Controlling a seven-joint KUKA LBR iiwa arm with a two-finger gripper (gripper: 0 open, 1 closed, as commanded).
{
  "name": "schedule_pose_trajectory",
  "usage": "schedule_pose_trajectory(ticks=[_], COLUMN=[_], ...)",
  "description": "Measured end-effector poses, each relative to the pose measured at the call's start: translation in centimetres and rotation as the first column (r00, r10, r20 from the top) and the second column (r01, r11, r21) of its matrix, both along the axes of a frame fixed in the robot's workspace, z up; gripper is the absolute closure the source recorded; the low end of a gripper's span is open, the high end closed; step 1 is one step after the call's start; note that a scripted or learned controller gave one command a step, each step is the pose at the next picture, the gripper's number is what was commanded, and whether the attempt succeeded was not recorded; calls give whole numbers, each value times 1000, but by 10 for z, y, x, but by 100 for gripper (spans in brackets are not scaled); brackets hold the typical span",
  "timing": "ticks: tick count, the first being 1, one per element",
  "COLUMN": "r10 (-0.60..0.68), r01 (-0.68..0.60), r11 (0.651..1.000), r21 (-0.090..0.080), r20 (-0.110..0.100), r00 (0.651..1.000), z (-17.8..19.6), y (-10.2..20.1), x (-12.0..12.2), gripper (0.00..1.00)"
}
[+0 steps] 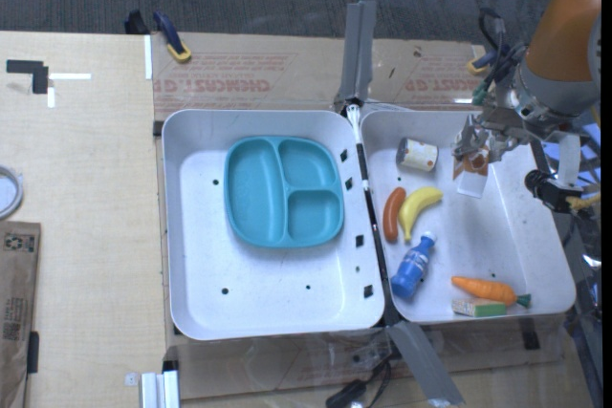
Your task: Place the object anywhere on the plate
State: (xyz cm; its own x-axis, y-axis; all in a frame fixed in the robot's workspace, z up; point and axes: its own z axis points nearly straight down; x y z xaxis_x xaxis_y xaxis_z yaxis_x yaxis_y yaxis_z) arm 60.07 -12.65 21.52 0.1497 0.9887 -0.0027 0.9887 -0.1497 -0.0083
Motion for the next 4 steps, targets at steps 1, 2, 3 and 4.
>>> schedule_pose_trajectory(ticks=[1, 2, 3, 4], r10=[136, 129, 132, 264], r01=[-136, -129, -132, -264], r11=[991, 992, 991, 965], r21=[2, 0, 0, -1], r20=[-1, 1, 0, 2], r00=[991, 992, 991, 965], z=[-29, -8, -29, 20], y=[88, 153, 204, 187], x=[13, 5, 40, 37], gripper=[100, 100, 100, 100])
